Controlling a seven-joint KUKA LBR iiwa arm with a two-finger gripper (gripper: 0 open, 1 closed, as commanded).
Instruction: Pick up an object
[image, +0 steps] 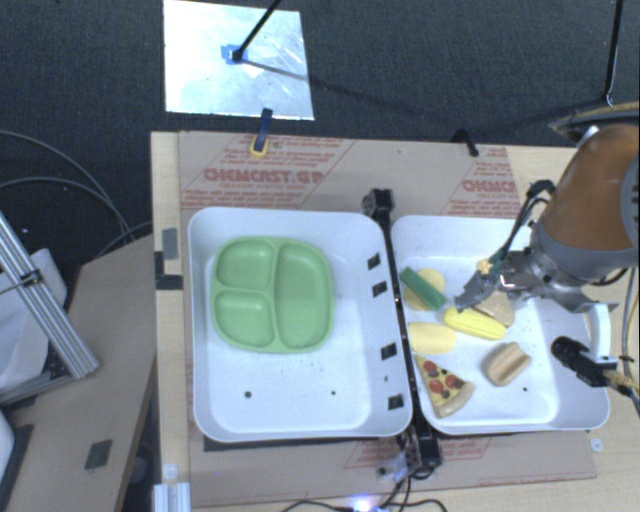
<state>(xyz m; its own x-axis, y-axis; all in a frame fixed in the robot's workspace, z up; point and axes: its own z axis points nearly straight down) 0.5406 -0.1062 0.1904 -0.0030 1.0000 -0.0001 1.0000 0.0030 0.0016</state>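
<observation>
Broadly, the counter (330, 160) carries 2 shallow white bins side by side, touching along a black hinge-like seam. The left bin (290, 400) holds a pale green plate (272, 294) with 3 compartments, lying flat toward its left half. The right bin (545, 400) holds the small toy foods, all in its left and middle part.

Over the right bin, the arm (598, 205) reaches in from the right, its orange band above the wrist. The gripper (478, 293) hangs low over the yellow corn cob (474, 324), its dark tips just above the cob's upper end; whether its fingers are apart or together cannot be told from this angle, and nothing is seen between them.

Left of the cob lies a green block (425, 289) resting across a pale yellow piece (430, 280). Below them sits a yellow lemon-like piece (431, 338), then a pizza slice (444, 384) near the front wall. A tan bread roll (506, 363) lies right of the slice, apart from it.
</observation>
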